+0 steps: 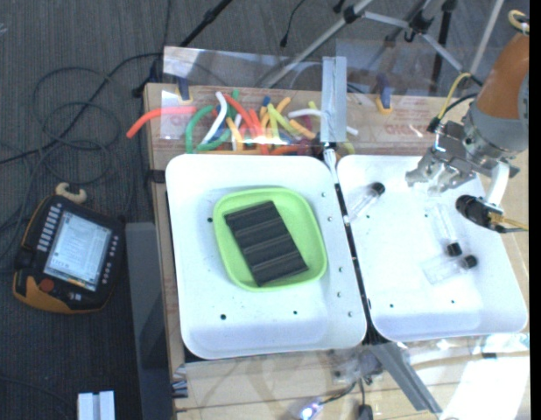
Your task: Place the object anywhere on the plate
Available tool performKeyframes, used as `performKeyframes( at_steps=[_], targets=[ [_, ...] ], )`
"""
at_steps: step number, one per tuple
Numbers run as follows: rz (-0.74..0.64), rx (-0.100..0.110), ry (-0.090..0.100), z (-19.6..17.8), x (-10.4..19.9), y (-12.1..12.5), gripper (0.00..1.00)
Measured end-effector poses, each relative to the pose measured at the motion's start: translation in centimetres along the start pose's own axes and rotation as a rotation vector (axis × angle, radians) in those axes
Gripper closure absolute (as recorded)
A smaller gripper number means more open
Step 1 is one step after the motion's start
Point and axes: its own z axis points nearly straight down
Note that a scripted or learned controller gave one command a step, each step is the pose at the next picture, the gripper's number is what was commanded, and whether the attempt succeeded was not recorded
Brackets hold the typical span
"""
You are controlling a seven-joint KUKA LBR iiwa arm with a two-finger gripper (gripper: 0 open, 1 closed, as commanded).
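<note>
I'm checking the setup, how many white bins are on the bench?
2. The left bin holds the green plate with a dark ridged block on it. The right bin sits beside it, under the gripper.

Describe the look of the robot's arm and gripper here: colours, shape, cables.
The arm comes in from the right: a rounded orange band above a grey wrist section. Below it sits a silvery metal gripper with pale, angular parts. A black cylindrical piece juts from its side, with a yellowish cable trailing from it. Thin yellow and dark cables loop near the wrist.
</note>
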Motion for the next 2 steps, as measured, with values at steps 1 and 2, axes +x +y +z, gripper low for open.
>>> performKeyframes(
  at_steps=[1, 2],
  targets=[
    [-0.19, 0.001, 0.007, 2.14, 3.29, -8.0, 1.0],
    [-0.189, 0.001, 0.007, 2.12, 3.27, -7.98, 0.0]
  ],
)
